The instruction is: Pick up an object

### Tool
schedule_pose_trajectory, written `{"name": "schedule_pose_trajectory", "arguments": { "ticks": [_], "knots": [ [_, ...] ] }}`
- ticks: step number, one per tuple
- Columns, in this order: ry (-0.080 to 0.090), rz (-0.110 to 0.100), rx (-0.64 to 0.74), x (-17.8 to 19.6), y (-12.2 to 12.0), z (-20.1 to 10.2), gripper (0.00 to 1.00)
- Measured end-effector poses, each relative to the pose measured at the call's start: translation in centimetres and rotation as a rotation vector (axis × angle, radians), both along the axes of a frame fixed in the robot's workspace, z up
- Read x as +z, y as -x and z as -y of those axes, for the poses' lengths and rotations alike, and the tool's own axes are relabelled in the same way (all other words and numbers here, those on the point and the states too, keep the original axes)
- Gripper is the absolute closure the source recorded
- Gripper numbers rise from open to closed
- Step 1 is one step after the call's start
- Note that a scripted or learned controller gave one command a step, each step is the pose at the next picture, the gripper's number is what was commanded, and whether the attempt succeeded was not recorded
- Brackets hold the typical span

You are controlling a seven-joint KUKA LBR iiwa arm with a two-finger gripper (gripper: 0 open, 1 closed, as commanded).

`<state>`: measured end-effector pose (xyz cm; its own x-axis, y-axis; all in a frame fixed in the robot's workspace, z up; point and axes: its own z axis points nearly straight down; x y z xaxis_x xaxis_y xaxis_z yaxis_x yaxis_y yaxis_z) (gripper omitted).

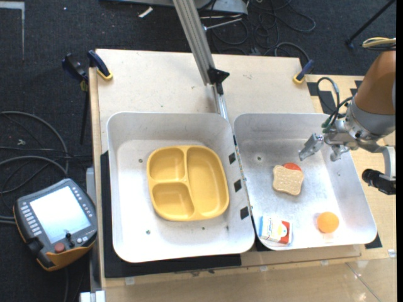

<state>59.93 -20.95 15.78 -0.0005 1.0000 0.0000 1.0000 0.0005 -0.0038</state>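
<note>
The gripper [321,148] is poised over the right bin [352,225], its jaws spread apart and empty. The bread slice [288,180] lies nearest, toward seven o'clock from the jaws, partly covering a red piece [291,167].

Bread slice [288,180] flat, right bin [271,131]

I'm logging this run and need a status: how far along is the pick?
Nothing looks picked yet. The gripper is open above the right bin, with nothing between its fingers. The bread slice, orange ball and small carton all lie on the bin floor; the yellow tray sits in the left bin. Left: descend onto one item, close and lift.
</note>
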Motion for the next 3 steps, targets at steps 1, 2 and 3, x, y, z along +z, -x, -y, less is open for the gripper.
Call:
{"name": "schedule_pose_trajectory", "arguments": {
  "ticks": [1, 2, 3],
  "knots": [
    [-0.001, 0.0, 0.002, -4.7, -0.2, -0.8, 0.0],
    [0.002, 0.007, 0.001, -6.0, -0.3, -0.8, 0.0],
    [0.004, 0.012, 0.002, -4.9, -0.4, -0.8, 1.0]
  ]
}}
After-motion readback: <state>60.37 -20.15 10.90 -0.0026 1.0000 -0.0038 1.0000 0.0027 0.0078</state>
